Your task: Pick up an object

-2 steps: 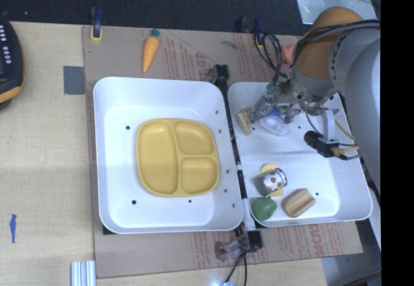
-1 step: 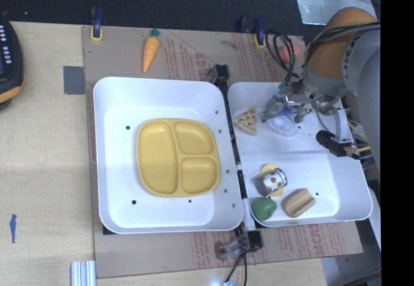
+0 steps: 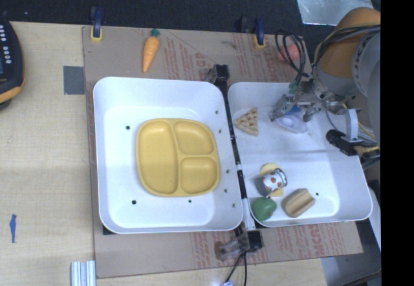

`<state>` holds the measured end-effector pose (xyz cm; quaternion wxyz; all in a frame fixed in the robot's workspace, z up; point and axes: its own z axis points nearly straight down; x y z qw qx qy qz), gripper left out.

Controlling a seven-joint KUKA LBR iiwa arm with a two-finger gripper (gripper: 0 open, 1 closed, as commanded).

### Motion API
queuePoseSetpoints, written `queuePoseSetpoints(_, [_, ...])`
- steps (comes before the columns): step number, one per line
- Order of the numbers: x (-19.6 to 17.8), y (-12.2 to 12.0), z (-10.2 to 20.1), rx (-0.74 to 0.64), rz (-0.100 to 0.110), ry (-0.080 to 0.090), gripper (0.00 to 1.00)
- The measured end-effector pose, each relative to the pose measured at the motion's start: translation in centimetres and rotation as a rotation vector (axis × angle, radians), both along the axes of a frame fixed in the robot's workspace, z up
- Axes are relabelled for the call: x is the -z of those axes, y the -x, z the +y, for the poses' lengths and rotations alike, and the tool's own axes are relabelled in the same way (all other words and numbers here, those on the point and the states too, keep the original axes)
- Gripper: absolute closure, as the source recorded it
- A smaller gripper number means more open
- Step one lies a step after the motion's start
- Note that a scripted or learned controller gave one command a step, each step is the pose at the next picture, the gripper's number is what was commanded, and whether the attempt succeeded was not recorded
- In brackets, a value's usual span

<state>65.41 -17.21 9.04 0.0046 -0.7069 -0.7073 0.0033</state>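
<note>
Two shallow white bins sit side by side on a brown board. The left bin holds a yellow divided plate lying flat near its middle. The right bin holds several small things: a pizza slice lies near its upper left corner, close to the wall shared with the other bin; a small round figure with a white and yellow body rests lower down; just below it a green toy lies against the bin's front left corner; and a tan bread roll lies just to the right of the green toy, near the front wall.

The arm reaches in from the right, and its gripper hangs over the upper part of the right bin, to the right of the pizza slice and well apart from the three things at the front. Something pale and see-through sits right under the gripper, too blurred to name. I cannot tell whether the gripper is spread or closed, nor whether it has anything in it.

Outside the bins, a toy carrot lies on the board above the left bin
</note>
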Motion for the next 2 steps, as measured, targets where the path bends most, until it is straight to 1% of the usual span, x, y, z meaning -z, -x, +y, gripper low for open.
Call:
queuePoseSetpoints(1, [-0.1, -0.1, -1.9, -0.001, -0.005, 0.002, 0.00])
queuePoseSetpoints(2, [-5.8, -0.4, -4.1, -0.002, -0.015, 0.005, 0.00])
